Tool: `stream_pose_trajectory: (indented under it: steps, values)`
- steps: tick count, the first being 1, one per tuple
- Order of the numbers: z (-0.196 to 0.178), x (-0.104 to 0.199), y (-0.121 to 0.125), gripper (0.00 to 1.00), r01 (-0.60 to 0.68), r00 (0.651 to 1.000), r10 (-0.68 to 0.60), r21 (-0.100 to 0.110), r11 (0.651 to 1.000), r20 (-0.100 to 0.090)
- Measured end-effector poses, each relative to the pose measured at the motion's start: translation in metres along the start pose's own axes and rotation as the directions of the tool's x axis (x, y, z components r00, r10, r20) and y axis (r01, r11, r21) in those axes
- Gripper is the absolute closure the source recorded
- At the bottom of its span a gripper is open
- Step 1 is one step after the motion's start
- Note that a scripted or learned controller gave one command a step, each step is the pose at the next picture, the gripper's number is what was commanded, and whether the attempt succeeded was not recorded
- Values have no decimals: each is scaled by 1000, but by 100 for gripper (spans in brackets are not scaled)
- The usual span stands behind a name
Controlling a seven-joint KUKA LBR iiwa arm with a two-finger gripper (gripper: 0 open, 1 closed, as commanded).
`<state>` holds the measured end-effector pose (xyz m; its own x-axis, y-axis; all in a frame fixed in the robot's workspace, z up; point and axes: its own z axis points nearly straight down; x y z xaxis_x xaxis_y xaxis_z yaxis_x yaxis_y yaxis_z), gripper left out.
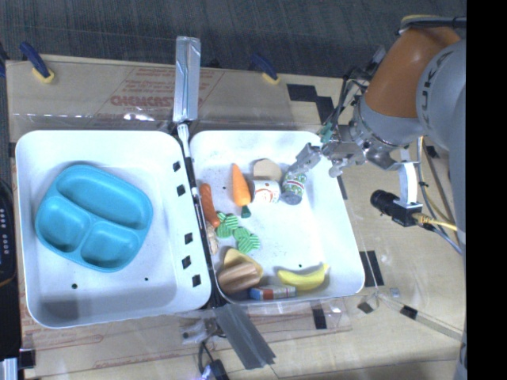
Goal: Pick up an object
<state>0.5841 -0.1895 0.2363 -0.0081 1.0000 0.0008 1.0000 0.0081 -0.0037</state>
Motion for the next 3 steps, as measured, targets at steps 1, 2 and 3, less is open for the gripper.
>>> stream_pose_trajectory:
  steps: [1, 2, 3]
  values:
    - [113, -20, 35, 0, 171, 985, -171, -24, 985, 9]
    - [123, -17, 42, 0, 232, 973, -232, -36, 972, 11]
    - [123, -18, 39, 0, 271, 963, -271, -32, 962, 11]
